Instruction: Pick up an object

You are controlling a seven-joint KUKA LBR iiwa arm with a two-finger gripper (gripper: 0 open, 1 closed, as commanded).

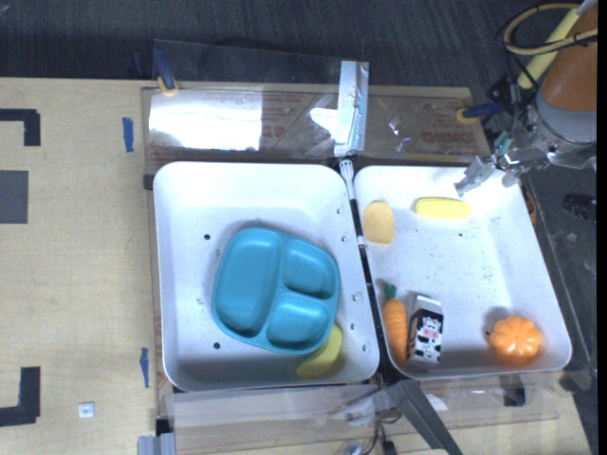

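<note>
My gripper [489, 176] hangs over the far right corner of the right bin [474, 254], open, with nothing between its fingers. The orange band of the arm [572, 81] shows above it at the upper right. Closest to the gripper is a yellow oblong piece [442, 209], just to its lower left and apart from it. A pale yellow rounded piece [378, 222] lies by the bin's left wall. Along the near side are a carrot [395, 325], a small milk carton [428, 328] and an orange pumpkin [515, 337].
The left bin [180, 254] holds a blue divided plate [275, 287] with a yellow piece [324, 354] partly tucked under its near right corner. A clear plastic sheet [256, 112] lies behind the bins. Yellow cables [550, 27] loop at the upper right.
</note>
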